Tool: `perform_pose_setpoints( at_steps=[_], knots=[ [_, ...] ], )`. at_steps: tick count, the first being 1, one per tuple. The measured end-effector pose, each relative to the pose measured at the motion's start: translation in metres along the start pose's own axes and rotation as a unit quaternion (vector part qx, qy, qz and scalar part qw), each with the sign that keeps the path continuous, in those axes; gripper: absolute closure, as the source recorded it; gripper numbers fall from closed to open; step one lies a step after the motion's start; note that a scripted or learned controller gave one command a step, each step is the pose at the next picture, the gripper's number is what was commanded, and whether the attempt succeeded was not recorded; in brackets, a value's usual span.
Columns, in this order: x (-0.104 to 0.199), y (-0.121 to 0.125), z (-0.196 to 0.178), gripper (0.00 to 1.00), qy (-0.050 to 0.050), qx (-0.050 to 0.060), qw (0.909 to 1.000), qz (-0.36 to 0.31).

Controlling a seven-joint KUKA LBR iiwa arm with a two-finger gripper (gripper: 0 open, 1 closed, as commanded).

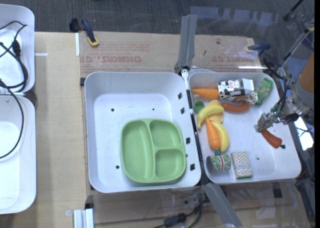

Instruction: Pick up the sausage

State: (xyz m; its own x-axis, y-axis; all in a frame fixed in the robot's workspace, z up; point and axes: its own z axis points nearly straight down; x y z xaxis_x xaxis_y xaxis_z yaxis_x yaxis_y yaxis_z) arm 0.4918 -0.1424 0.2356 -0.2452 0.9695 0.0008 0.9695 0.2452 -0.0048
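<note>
The sausage point(236, 106) is a reddish-brown link lying across the back half of the right bin point(287, 169). It sits just in front of a white and black toy point(233, 88), which covers part of its upper side. My gripper point(265, 121) hangs low over the right side of that bin, about a hand's width to the right of the sausage and slightly nearer the front. It is directly above the upper end of a red chili pepper point(273, 138). Nothing is visibly held.
Around the sausage lie an orange carrot point(204, 93), yellow bananas point(212, 112), a second carrot point(213, 135) and a green item point(264, 87). A small can point(218, 162) and a patterned box point(242, 165) stand at the front. The left bin point(100, 122) holds a green divided plate point(153, 150).
</note>
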Motion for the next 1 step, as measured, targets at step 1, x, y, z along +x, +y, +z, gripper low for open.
perform_pose_setpoints(
  at_steps=[1],
  knots=[
    [0.0123, -0.0116, 0.0890, 1.00, 0.001, 0.001, 0.9981, 0.062]
  ],
)
